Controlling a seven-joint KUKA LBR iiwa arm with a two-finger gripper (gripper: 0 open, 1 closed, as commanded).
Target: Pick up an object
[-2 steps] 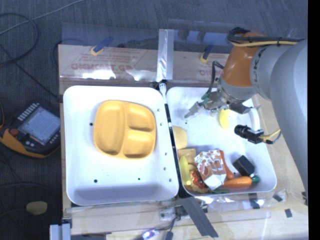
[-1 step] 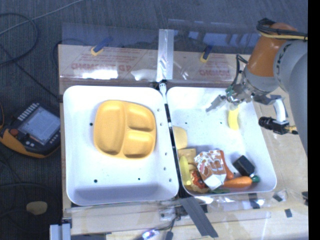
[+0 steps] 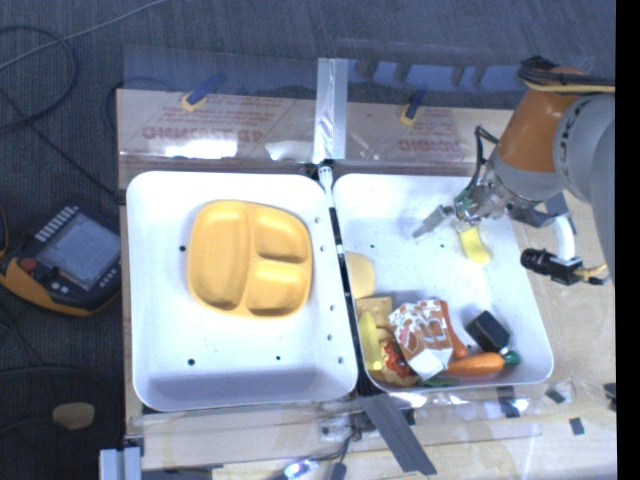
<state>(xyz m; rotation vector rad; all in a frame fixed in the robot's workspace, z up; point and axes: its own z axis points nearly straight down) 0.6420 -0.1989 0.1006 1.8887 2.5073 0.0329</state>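
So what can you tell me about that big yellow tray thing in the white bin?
The yellow tray looks like smooth, moulded plastic with rounded corners. It has three hollow sections: one long one on the view's left and two smaller ones on the right. It lies flat and slightly turned, on the floor of the left bin, toward the far side. It sits apart from the bin's walls, with nothing inside it or on it.

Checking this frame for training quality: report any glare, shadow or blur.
Camera view: glare whitens the clear sheet behind the left bin; soft shadows lie under the yellow tray and along the bin walls; the tool and the small yellow item beside it look slightly soft; the pile with the carrot is sharp enough to distinguish.
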